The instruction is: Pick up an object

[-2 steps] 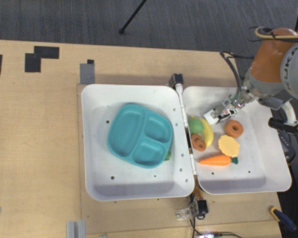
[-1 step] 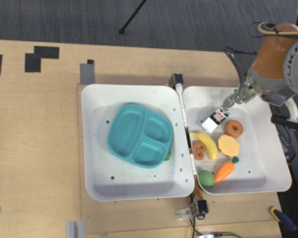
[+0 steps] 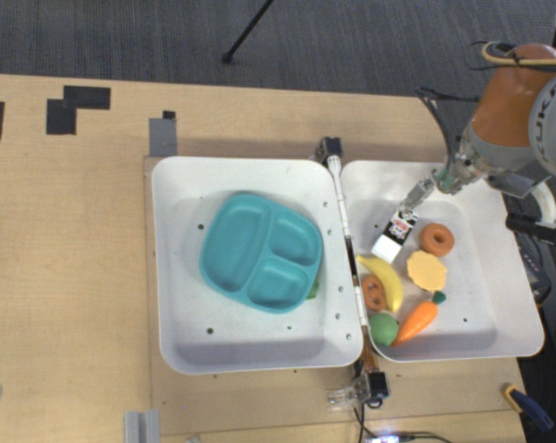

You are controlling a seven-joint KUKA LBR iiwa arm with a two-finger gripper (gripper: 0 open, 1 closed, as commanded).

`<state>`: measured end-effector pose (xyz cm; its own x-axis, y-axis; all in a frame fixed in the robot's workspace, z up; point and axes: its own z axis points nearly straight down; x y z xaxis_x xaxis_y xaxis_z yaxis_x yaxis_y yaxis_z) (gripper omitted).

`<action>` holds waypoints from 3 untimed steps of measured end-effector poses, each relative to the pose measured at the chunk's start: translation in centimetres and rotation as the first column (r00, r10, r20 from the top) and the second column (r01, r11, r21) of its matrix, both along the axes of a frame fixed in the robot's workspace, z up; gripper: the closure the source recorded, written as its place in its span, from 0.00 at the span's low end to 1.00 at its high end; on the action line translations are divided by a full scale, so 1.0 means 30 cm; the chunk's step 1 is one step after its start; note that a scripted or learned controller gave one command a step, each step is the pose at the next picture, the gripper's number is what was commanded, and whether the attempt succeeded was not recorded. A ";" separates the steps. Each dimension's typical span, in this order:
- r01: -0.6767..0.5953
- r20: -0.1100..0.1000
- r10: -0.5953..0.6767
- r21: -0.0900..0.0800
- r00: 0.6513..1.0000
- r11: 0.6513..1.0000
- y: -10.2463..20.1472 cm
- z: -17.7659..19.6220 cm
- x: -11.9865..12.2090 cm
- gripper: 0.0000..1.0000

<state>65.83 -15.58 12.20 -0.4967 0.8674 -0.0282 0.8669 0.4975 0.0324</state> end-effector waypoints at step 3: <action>-0.007 -0.018 0.007 0.005 1.000 1.000 0.123 -0.048 0.025 0.00</action>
<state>66.58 -11.90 10.75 -0.5032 0.8641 -0.0144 0.8639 0.5034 0.0192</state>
